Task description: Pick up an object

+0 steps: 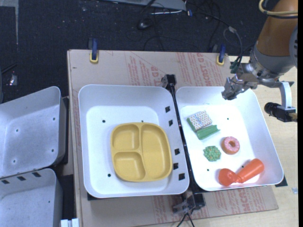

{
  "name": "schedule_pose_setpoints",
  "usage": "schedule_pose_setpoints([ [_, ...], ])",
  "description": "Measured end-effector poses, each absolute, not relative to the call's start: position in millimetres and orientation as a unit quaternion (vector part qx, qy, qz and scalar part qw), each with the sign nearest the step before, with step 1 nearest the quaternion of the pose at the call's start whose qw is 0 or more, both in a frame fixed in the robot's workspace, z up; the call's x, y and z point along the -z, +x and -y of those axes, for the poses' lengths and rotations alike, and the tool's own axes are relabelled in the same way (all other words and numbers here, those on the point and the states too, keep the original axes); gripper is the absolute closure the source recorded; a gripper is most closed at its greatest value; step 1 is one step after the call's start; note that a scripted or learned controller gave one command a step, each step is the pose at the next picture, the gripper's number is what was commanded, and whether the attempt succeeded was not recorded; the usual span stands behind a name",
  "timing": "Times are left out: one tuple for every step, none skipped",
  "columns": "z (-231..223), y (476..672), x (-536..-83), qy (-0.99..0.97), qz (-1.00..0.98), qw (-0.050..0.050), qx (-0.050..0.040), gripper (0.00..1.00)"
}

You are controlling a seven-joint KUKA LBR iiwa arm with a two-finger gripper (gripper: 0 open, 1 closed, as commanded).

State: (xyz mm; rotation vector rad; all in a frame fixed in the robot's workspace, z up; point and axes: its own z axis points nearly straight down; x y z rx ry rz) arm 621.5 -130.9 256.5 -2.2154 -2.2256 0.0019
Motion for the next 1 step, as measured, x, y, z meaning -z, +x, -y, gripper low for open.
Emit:
schedule_pose_setpoints([
  [80.0, 605.0, -261.1, -0.705, 0.709, 0.001, -0.0003, 1.00],
])
